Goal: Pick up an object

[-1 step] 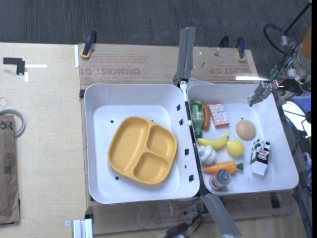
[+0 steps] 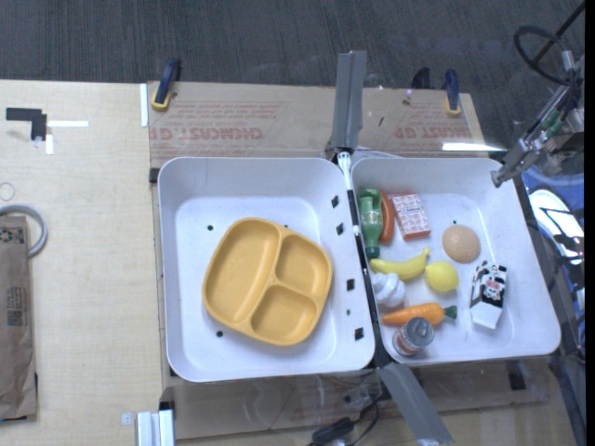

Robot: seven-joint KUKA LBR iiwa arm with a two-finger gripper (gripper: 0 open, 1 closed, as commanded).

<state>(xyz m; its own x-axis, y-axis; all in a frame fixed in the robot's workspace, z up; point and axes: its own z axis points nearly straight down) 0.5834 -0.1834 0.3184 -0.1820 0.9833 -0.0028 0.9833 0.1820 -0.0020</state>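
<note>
The gripper [image 2: 509, 170] is hanging over the upper right rim of the right bin [image 2: 548, 337]; whether it is open or closed cannot be told. Nothing is visible in its grasp. The banana [image 2: 402, 266] is lying in the right bin, its long axis running left to right, right tip tilting upward. The carrot [image 2: 416, 314] is lying near it, roughly parallel. The green bottle [image 2: 370, 219] is pointing up-down. The yellow plate [image 2: 268, 281] is sitting in the left bin [image 2: 177, 277].
</note>
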